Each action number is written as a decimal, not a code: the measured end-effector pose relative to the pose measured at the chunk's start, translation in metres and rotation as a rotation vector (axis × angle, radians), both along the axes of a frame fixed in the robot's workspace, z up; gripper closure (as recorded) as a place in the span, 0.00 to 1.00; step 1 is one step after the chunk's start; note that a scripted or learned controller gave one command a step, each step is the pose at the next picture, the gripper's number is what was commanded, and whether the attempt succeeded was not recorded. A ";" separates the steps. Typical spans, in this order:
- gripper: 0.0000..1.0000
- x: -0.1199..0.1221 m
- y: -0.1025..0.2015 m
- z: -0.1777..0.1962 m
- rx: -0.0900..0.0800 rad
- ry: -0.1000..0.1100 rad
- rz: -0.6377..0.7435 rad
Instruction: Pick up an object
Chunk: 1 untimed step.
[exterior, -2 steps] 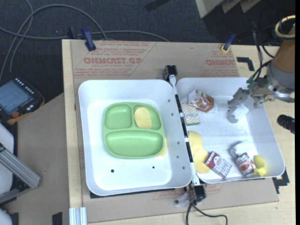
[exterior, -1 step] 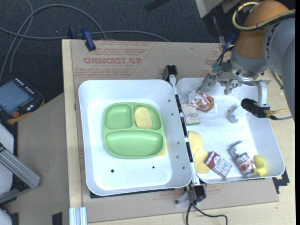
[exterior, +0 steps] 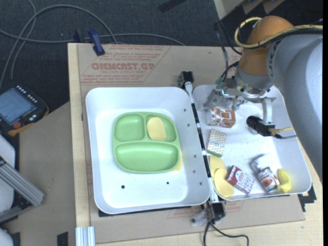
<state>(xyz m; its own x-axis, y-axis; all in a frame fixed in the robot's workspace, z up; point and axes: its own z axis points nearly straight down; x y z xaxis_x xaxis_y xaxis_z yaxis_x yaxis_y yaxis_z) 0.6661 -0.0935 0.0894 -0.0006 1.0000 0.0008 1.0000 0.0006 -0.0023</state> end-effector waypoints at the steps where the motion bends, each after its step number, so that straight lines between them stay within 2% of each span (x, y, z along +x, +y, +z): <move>1: 0.00 -0.026 -0.009 -0.003 -0.001 -0.004 -0.001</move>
